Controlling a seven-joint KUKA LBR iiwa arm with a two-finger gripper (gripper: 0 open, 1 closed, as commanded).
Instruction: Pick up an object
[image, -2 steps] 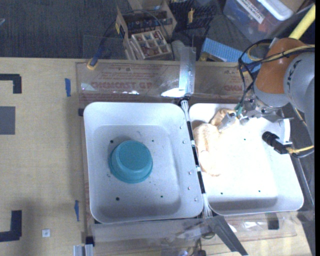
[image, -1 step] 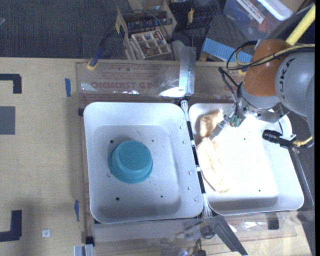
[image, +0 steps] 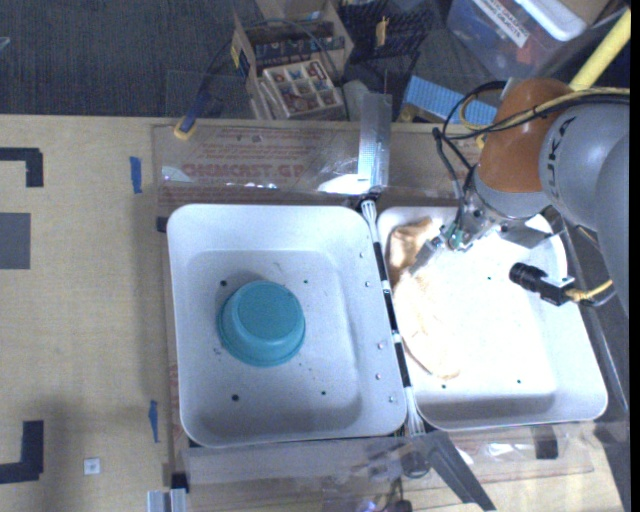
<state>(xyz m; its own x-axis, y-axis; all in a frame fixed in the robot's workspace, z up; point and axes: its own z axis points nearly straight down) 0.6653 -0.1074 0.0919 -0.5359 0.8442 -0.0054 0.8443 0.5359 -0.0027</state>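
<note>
The right bin's near rim lies closest; its tan cloth sits at nine o'clock, the pincer above, grip unreadable; limp fabric could slip free when lifted

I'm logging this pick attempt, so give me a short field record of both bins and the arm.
left bin: round teal plastic bowl, upside down, near the centre
right bin: pale tan crumpled cloth, along its left side
arm: reaching in from the right
tool: above the cloth's upper end
grasp: cannot tell
</note>
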